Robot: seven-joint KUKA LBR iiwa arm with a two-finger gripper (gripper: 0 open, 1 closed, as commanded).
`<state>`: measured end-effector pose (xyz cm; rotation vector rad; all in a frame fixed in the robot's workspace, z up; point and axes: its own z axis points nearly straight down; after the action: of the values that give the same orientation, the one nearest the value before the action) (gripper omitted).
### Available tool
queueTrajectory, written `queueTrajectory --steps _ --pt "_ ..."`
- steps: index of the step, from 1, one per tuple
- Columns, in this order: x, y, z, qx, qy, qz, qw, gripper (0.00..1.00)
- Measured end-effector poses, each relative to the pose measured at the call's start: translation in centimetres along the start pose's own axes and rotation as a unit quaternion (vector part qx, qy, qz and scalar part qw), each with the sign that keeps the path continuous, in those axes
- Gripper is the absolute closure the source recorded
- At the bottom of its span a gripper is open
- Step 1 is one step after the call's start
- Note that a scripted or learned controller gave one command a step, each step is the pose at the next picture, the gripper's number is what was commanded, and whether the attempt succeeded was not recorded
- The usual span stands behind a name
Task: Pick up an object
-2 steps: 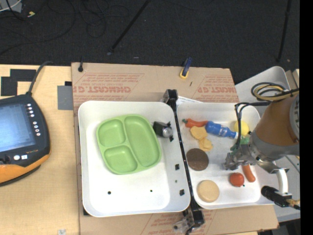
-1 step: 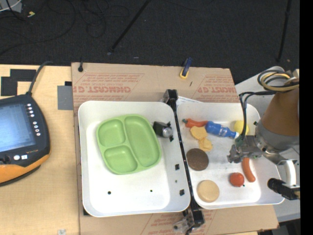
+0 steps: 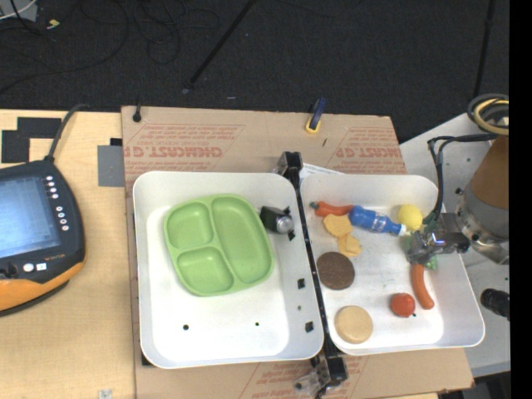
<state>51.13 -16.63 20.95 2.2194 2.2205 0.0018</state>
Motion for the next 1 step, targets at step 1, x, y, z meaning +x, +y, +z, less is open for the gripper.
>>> queueTrajectory --steps 1 --pt "-0.13 0.03 -1.9 0.001 0.0 0.0 1.0 1.0"
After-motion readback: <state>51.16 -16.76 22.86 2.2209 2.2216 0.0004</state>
